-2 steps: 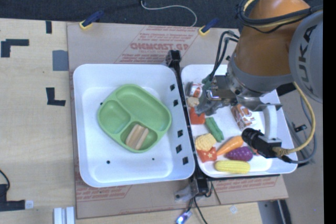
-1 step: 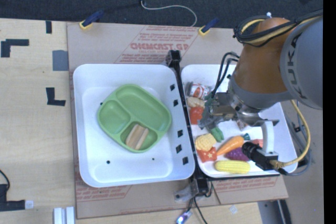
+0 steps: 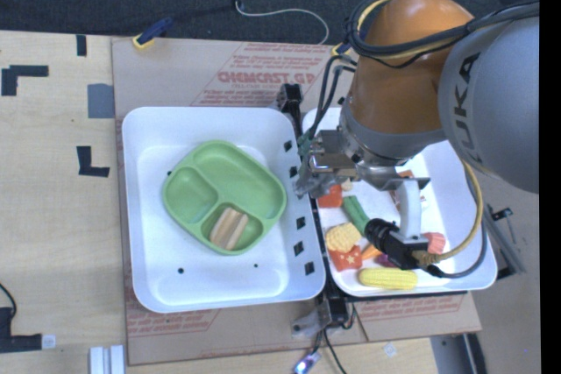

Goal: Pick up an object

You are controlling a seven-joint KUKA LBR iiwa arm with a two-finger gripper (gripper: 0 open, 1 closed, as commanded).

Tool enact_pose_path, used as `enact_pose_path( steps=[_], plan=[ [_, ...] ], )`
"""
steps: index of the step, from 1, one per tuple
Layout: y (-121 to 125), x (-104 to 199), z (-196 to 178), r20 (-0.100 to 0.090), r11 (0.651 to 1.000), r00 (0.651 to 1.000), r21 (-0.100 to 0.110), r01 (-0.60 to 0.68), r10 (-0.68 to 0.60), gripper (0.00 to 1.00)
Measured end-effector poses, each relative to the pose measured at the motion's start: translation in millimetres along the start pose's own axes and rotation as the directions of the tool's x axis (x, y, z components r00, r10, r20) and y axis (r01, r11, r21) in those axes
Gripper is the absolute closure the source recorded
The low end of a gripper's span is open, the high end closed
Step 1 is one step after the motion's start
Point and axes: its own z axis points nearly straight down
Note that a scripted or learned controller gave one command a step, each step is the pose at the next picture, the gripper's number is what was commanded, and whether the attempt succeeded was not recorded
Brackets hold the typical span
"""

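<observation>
The right bin (image 3: 469,276) holds several toy foods. A yellow corn cob (image 3: 388,278) lies at its front edge, with a red star-shaped piece (image 3: 346,258) and a yellow lumpy piece (image 3: 343,236) to the left of it. A green cucumber-like stick (image 3: 357,212) lies above them, beside an orange-red piece (image 3: 330,198). My gripper (image 3: 317,173) hangs under the grey and orange wrist, low over the right bin's left side and just above the orange-red piece. The arm hides most of that bin's back half.
The left bin (image 3: 149,276) carries a green divided plate (image 3: 202,188) with a tan bread-like slice (image 3: 230,227) in one compartment. The wall between the two bins (image 3: 302,232) runs just left of my gripper. A black cable plug (image 3: 392,243) hangs over the toys.
</observation>
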Motion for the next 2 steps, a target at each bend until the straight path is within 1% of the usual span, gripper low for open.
enact_pose_path(
  steps=[1, 2],
  plan=[
    [0, 29, -42, 0.001, 1.000, 1.000, 0.001, -0.004, 0.004, 1.00],
    [1, -2, -116, 0.001, 1.000, 1.000, -0.004, -0.010, 0.010, 1.00]
  ],
)
